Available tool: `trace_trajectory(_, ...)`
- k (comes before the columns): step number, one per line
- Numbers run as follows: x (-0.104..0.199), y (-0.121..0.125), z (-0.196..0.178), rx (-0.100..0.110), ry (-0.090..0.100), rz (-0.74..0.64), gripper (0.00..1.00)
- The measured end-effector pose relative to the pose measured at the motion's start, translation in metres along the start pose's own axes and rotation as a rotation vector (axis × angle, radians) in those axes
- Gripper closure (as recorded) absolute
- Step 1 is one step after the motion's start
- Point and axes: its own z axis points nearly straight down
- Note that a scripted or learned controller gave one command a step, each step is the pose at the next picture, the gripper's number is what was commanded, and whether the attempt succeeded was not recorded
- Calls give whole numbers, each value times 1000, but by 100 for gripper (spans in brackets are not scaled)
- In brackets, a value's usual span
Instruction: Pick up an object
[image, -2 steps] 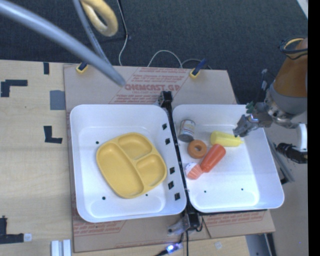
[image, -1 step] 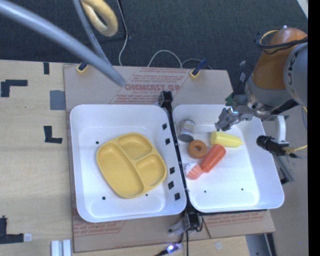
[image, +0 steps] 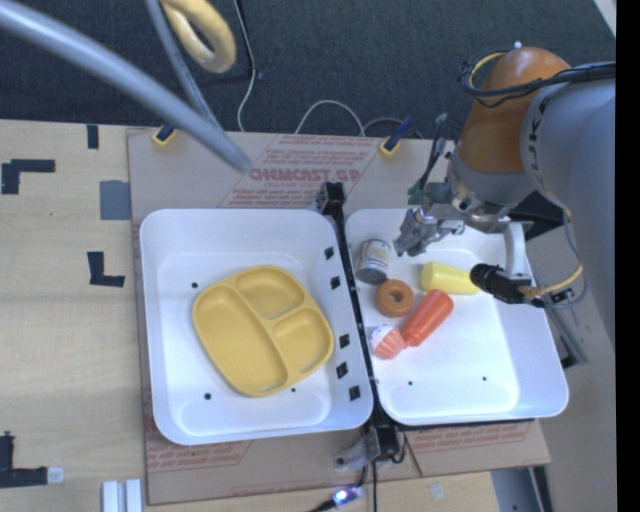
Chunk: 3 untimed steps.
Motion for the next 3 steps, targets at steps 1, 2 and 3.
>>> trace_trajectory(1, 51, 17, -6, -1, 1, 0, 100)
trace_trajectory(2, 114, 20, -14, 0, 2, -2, 100)
trace_trajectory(3, 158, 24, -19, 0, 1, 1, 100)
